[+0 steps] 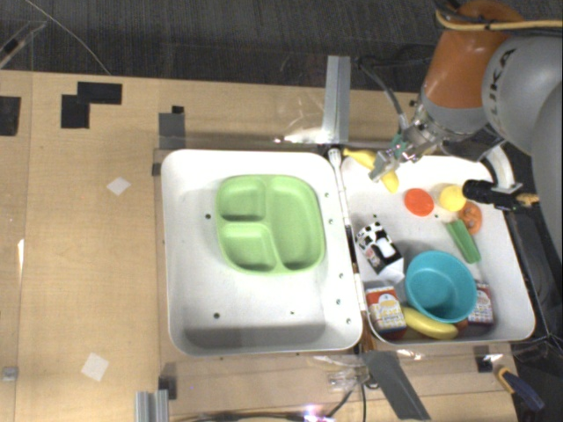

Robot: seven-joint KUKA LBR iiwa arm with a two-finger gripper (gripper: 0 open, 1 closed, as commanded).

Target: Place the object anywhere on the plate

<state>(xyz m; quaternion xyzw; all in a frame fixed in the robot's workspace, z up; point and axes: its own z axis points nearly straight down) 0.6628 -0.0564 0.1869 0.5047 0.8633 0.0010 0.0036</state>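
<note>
My green plastic plate with three sections in the left white bin has nothing on it yet, and my gripper is pinching a small yellow toy above the right white bin.

teal bowl | orange disc | black-and-white toy | green stick

Grey rounded arm with orange band, black cable, small metallic pincer.

Bright even overhead light, soft shadows, slightly soft focus.
</note>
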